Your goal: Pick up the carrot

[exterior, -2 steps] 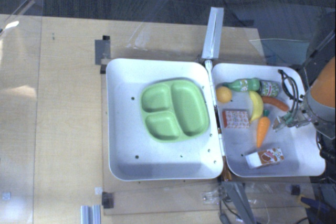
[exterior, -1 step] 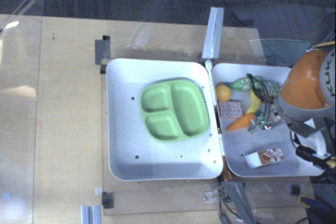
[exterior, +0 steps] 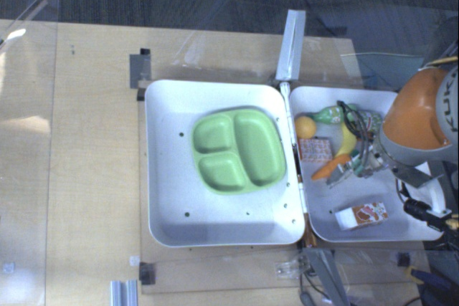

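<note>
The carrot (exterior: 326, 170) lies in the right bin (exterior: 373, 231), just left of the tool (exterior: 356, 167). Its long axis runs on a slant, with one end low and to the left near the wall between the two bins, and the other end higher and to the right, meeting the tool's tip. Which end is the thick one cannot be told at this size. Whether the tool is spread or closed cannot be told either; its dark tip sits right at the carrot's upper-right end, among wires and other items, and the carrot is not plainly seen gripped in it.

Up and to the left of the tool sits a small orange-yellow round fruit (exterior: 305, 127), and just below that fruit a square pink-patterned packet (exterior: 315, 150) lies left of the tool, touching or nearly touching the carrot's upper side. A yellow banana (exterior: 347, 142) stands just above the tool, with a green item (exterior: 328, 114) further above. Below the tool and well apart from it lies a small white carton (exterior: 361, 215) with a red picture on its face; its writing is too small to read.

Far left of the tool, the left bin (exterior: 172, 211) holds a green three-part plate (exterior: 239, 149). Both bins rest on the pale wooden bench (exterior: 79, 175). The arm's orange band (exterior: 416, 115) rises to the right of the tool.
</note>
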Controlling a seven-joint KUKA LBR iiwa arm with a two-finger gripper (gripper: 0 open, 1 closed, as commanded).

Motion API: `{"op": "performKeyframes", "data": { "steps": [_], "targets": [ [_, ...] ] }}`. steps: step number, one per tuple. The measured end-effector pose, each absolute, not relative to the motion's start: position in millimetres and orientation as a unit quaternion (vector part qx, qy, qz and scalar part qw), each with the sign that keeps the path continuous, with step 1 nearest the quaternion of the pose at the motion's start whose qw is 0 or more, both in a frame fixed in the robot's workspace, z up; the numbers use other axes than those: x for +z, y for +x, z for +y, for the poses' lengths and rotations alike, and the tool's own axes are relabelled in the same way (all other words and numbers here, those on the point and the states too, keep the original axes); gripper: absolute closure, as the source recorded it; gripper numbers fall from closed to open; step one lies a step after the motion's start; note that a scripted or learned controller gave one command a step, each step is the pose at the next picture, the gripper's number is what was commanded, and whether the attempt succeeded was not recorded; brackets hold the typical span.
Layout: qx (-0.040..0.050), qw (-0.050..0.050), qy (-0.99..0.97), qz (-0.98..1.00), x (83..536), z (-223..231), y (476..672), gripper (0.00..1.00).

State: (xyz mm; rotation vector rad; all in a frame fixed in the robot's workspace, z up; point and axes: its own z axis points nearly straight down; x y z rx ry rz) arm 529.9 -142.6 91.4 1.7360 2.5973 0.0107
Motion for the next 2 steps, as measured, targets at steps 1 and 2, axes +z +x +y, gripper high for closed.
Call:
{"op": "performKeyframes", "data": {
  "steps": [1,2],
  "targets": [
    [0.0031,0.005,0.655,0.755,89.3,-165.5,591.3,0.00],
    [0.0048,0.009,0.653,0.758,102.4,-164.6,594.3,1.00]
  ]
}}
